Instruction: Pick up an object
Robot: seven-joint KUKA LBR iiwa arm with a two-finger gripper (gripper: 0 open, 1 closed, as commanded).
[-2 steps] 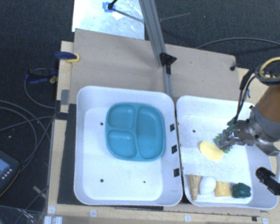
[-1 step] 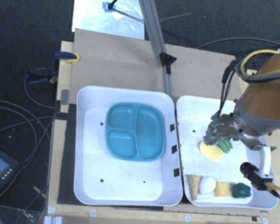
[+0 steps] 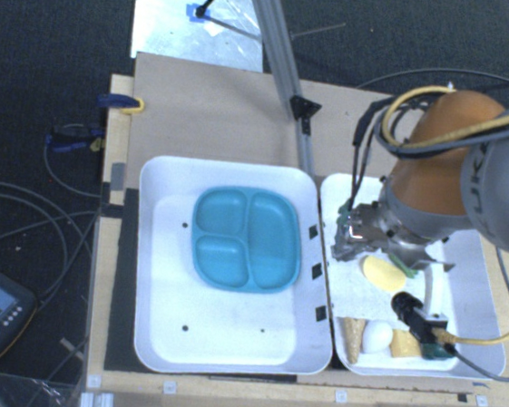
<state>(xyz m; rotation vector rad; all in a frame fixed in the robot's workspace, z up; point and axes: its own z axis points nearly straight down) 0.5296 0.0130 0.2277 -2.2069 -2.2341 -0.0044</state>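
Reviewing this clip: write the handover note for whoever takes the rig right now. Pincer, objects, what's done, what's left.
Pincer: low over the right bin, near its left wall; grip state unreadable, nothing visibly held.
Objects: yellow lemon-like piece just right of the pincer; cone-shaped piece, white egg-like piece and yellow block along the bin's front edge.
Left bin: blue divided plate.
Done: no pick visible.
Left: grasp and lift one object.
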